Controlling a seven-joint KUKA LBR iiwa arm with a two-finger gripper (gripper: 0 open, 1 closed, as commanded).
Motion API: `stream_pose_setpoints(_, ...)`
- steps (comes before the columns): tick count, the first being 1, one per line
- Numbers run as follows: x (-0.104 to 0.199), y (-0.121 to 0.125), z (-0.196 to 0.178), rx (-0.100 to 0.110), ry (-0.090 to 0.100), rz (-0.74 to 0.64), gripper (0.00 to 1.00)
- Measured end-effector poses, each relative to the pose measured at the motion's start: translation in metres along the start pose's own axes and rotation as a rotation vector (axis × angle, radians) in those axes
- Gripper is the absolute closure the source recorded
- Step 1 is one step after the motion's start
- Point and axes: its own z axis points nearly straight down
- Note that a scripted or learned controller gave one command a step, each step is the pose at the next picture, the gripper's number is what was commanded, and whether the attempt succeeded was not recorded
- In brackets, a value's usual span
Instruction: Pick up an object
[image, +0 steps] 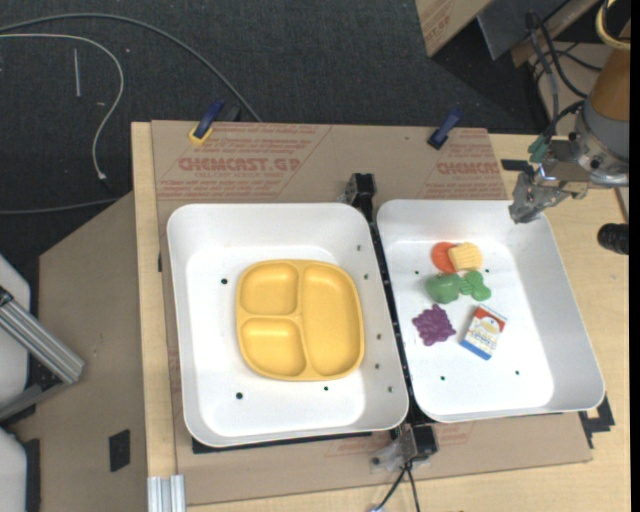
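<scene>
Bench (100, 300) bearing two white bins (200, 380)

A grey arm (612, 120) with an orange band, black cables, and a small metallic gripper (524, 208).

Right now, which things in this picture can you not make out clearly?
- Gripper, camera view: small and dark at the right bin's far corner; open or shut cannot be told.
- Arm: cut off by the top right edge.
- Small box: print too small to read.
- Orange piece: partly covered by the yellow piece.
- Yellow tray: its underside is hidden.
</scene>
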Motion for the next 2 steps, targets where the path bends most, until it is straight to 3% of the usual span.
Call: stream_pose_setpoints(2,0.093,-0.027,0.011,0.001,0.001,-0.001,1.0)
